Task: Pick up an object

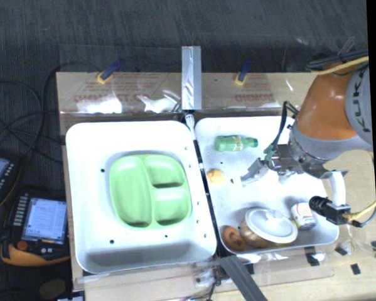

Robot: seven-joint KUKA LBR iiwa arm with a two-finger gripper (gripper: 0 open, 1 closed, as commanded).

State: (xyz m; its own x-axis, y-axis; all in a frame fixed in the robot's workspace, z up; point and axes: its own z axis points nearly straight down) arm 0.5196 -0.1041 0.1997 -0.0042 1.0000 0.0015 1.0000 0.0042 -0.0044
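In the right bin (204,153), my gripper (264,174) hovers over the middle of the white floor, open, with nothing between its fingers. One grey finger (251,173) points down-left toward a small orange object (215,175) by the bin's left wall. A green bottle (236,142) lies on its side just up-left of the gripper. Below the gripper sits a round white dish (271,225) resting on a brown object (234,238). A small white and red can (302,215) stands to the dish's right.
The left bin (83,183) holds a green divided tray (151,188). The divider between the bins (202,177) runs just left of the orange object. The arm's orange band (324,111) and a black fitting (324,208) overhang the right bin's right side.
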